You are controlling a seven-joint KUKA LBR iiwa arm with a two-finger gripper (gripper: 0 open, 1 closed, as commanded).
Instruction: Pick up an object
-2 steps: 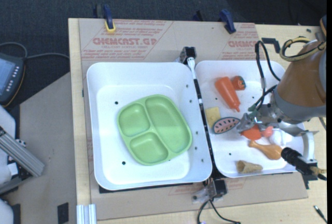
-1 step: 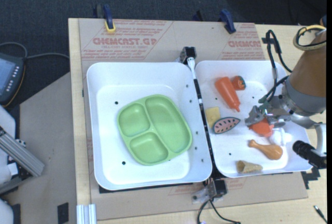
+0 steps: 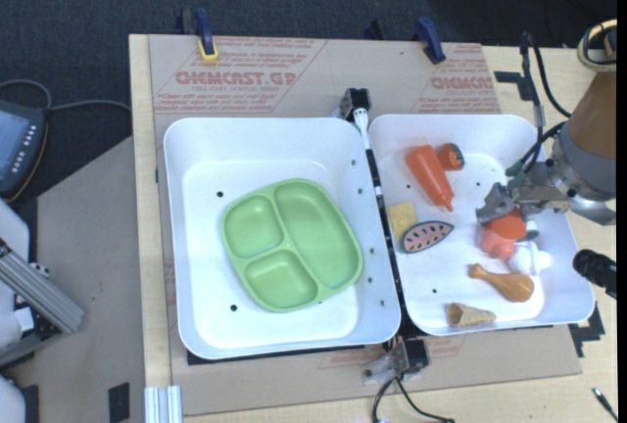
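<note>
Scene: two white bins are seated side by side on the table [image 3: 294, 69]; the left bin [image 3: 196, 157] carries a green divided plate [image 3: 291, 245], the right bin [image 3: 431, 132] carries the toy food.
Hand position: the hand [image 3: 507, 208] is located over the right side of the right bin, directly above and apparently touching the red-orange item [image 3: 502, 240].
Hand state: it cannot be told whether the fingers are spread or pressed together; no item is seen pinched between them.
Target object: the red-orange item is judged to be the pick candidate, since it lies immediately below the hand, near the bin's right wall.
Neighbours: a small white piece [image 3: 535, 260] lies just beside it, and a drumstick [image 3: 504, 281] lies near, towards the front.
Other items: a carrot [image 3: 431, 175], a yellow block [image 3: 402, 217], a watermelon slice [image 3: 426, 236] and a tan wedge [image 3: 470, 315] are spread across the same bin, apart from the target.
Handling estimate: the target is judged to be light, rigid moulded plastic, not fragile, with a smooth and probably slippery skin.
Grasp point: a hold across the widest part of the rounded body is recommended; an off-centre pinch is expected to squirt the item sideways.
Risk: the white piece may be caught together with the target.
</note>
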